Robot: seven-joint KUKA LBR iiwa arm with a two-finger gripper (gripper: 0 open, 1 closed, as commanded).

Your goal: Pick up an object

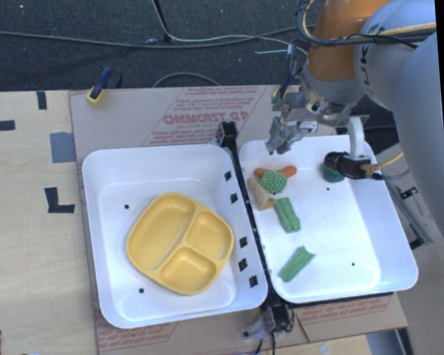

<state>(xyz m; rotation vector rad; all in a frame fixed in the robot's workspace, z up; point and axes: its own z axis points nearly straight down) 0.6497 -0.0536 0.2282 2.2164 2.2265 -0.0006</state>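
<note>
Fingers (279, 147) above carrot (277, 172), no contact.

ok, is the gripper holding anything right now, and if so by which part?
Nothing is held. The two-finger gripper hangs above the far edge of the right white bin, apart from the small orange carrot toy just beneath it.

Red print on cardboard sheet (194, 117) under bins: large word, roughly "CHEMCAST GP", upside-down and partly hidden by gripper and bin rim. Smaller red lines beside it, too small to read. More red print along cardboard's front edge, illegible. No other legible text.
</note>
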